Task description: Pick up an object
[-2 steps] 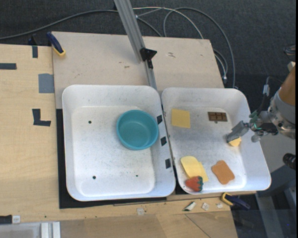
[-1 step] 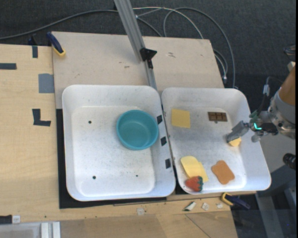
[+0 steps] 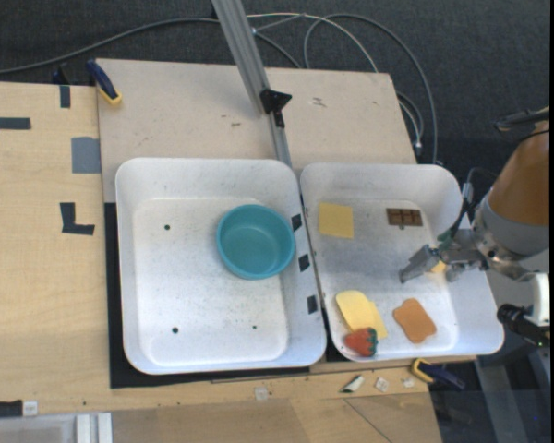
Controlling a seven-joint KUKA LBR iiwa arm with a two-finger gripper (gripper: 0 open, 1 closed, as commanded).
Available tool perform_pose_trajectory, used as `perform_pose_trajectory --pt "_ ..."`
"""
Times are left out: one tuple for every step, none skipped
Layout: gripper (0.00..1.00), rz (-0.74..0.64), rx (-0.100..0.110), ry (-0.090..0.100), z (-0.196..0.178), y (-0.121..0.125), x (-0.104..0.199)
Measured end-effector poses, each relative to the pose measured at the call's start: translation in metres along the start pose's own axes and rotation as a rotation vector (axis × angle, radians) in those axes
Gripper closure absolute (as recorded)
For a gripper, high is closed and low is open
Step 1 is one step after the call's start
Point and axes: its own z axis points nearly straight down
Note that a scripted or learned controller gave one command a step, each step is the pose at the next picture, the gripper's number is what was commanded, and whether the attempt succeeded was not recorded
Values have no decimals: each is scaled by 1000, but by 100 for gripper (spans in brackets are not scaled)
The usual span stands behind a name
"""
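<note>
In the right bin [image 3: 351, 178] lie a pale yellow square [image 3: 335, 221], a small brown chocolate piece [image 3: 404, 217], an orange-brown slab [image 3: 414, 320], a yellow wedge [image 3: 358, 309] and a red strawberry-like piece [image 3: 360, 341]. My gripper [image 3: 425, 264] reaches in from the right, over the bin's right-middle floor, between the chocolate piece and the orange slab. Its grey fingers point left and nothing shows between them.
The left bin [image 3: 148, 247] holds a teal bowl [image 3: 255, 240] near its right wall. A grey metal pole [image 3: 249, 53] slants down to the gap between the bins. Cables loop behind the bench. Small clips lie at the bench's front edge [image 3: 379, 383].
</note>
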Motion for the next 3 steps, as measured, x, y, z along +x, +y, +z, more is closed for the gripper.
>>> perform_pose_trajectory --pt "0 0 0 0 64 2 1" --pt "0 0 -8 -3 69 2 1" --pt "100 -1 -8 -3 59 2 2"
